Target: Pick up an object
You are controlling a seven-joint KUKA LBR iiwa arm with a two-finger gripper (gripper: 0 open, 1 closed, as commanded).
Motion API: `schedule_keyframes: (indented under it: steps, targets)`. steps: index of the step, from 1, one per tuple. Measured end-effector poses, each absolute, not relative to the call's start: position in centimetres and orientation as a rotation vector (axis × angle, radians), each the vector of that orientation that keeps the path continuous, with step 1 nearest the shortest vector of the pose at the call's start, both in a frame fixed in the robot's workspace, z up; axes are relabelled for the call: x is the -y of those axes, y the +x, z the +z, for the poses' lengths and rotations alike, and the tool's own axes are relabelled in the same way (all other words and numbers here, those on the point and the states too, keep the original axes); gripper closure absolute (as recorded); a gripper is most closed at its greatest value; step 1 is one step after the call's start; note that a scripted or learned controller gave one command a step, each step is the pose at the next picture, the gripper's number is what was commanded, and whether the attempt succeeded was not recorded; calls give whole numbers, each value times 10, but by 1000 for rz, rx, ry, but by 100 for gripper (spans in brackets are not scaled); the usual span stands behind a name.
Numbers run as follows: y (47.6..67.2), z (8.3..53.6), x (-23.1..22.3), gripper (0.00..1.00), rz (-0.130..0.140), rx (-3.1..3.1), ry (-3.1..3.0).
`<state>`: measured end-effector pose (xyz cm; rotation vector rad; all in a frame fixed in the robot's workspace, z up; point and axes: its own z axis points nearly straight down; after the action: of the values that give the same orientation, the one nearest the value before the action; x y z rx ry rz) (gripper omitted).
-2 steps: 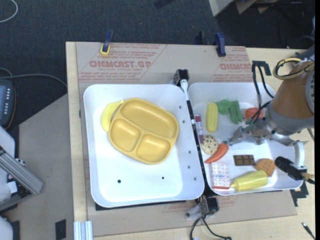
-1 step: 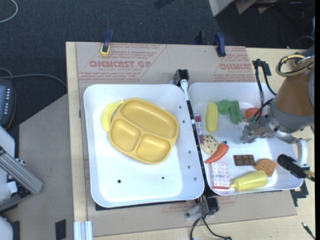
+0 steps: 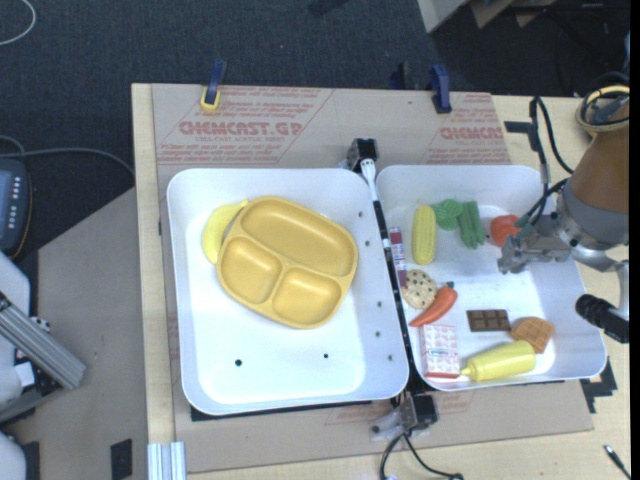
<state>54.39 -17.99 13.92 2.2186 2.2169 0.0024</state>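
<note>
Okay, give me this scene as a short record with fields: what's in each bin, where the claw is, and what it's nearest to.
left bin: yellow divided tray lying over a yellow plate
right bin: corn, green vegetable, cookie, carrot, chocolate bar, yellow bottle, red-and-white packet
claw: over the right bin's upper right part
nearest item: a red-orange piece

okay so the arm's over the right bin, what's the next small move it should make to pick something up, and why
Probably a short move straight down. The gripper hangs at the right bin's upper right, just beside a small red-orange object, with nothing visibly held. That piece is the nearest one, and the green toy lies apart from it, so it looks reachable.
</note>
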Motion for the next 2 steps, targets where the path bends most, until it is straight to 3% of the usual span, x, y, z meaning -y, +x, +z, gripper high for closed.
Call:
schedule_keyframes:
  steps: [1, 2]
  targets:
    - [546, 204, 181, 100, 5, -2217, 2215]
    - [547, 227, 182, 100, 3, -2219, 2217]
